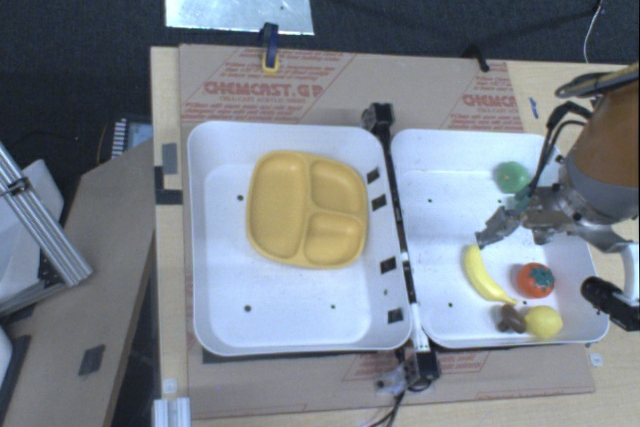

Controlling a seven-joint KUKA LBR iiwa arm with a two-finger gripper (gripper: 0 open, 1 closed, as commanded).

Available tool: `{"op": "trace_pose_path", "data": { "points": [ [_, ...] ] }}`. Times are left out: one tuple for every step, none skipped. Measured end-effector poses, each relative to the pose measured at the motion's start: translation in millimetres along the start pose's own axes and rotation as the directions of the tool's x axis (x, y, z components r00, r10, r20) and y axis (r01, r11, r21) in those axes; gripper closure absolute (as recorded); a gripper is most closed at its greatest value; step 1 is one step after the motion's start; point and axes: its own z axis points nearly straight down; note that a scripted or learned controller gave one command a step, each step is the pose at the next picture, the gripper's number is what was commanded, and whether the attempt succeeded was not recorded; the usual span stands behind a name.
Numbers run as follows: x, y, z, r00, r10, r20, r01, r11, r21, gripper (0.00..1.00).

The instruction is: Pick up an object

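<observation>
A: Camera view is showing the gripper hanging over the right bin, reaching in from the arm at the right edge. Which way are the fingers sitting?

B: They are pointing left and a little downward, and they are spreading apart, with white bin floor showing between the tips. Nothing is lying between them.

A: What is lying nearest the fingertips?

B: The banana is lying just below the tips, curving down toward the bin's near edge, apart from them. The green ball is sitting above the tips, toward the far wall, also apart.

A: And the rest of the fruit?

B: The orange-red fruit with a green top is resting below and to the right of the fingers, behind their tips, near the wrist. The lemon is sitting farther below that, by the near wall, with a small brown object touching its left side, just under the banana's lower end.

A: Anything on the far side of the fingers?

B: Well to the left of the tips, past the divider, the yellow sectioned plate is lying in the left bin.
</observation>
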Motion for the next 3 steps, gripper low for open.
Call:
{"op": "trace_pose_path", "data": {
  "points": [
    [0.2,2.4,-4.9,1.000,-0.003,0.002,0.003,1.000,-0.011,0.00],
    [-2.5,1.5,57.6,1.000,0.000,0.001,0.000,1.000,-0.006,0.00],
    [-5.8,10.8,106.3,1.000,0.000,0.000,0.000,1.000,-0.007,0.00]
  ]
}}
